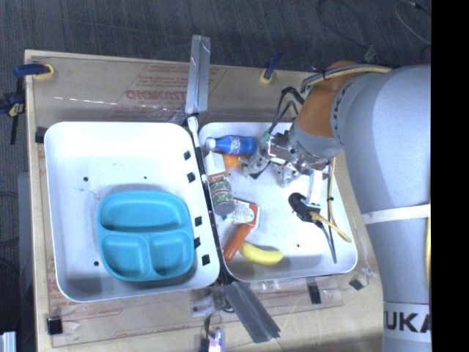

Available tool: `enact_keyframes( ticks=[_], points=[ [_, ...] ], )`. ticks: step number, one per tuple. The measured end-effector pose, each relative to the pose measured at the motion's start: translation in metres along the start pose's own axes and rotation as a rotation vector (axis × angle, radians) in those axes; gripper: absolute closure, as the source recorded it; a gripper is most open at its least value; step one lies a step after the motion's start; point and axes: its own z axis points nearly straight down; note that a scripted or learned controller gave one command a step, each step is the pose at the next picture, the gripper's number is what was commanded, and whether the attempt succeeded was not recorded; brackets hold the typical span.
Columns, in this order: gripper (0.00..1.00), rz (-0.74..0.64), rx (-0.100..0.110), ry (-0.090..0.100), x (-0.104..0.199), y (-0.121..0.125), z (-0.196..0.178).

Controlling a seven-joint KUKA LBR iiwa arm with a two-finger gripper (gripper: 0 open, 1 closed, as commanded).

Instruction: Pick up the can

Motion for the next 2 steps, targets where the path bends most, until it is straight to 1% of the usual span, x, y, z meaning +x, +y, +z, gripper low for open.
enact_keyframes(
  ticks=[1, 2],
  points=[
    [0.00, -0.001, 0.022, -0.003, 0.009, 0.034, 0.001],
    [0.00, 0.013, -0.001, 0.000, 0.010, -0.008, -0.001]
  ],
)
